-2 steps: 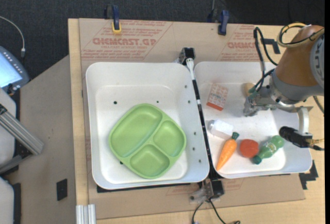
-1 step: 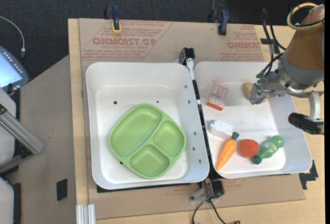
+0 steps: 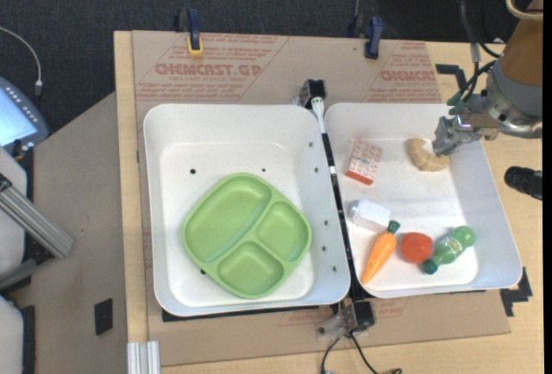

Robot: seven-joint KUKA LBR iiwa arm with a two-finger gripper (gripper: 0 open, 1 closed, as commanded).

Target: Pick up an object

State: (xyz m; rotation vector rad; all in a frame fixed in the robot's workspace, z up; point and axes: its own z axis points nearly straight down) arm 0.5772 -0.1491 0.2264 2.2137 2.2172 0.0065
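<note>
I have the gripper [image 3: 450, 138] down in the right bin [image 3: 492, 183], at its far right side, right at the upper edge of a tan, curved piece that looks like a bread or pastry toy [image 3: 424, 156]. From this slanted view I cannot tell how the gripper is set, or whether it has that piece at all; nothing shows it lifted.

My main worry is a glancing contact. The tan piece is rounded and lies flat, so if the gripper comes down on its end and not across its middle, I expect it to skid away along the smooth bin floor or pop out on the lift. It also sits fairly near the right wall, which leaves little room to correct.

The other candidates lie well apart from it: a small red-and-white packet [image 3: 363, 162], a white block [image 3: 371, 214] touching a carrot [image 3: 379, 252], a red tomato [image 3: 417, 246] and a green bottle [image 3: 450, 248] bunched together. The green divided plate [image 3: 247, 233] sits in the left bin [image 3: 172, 191].
</note>
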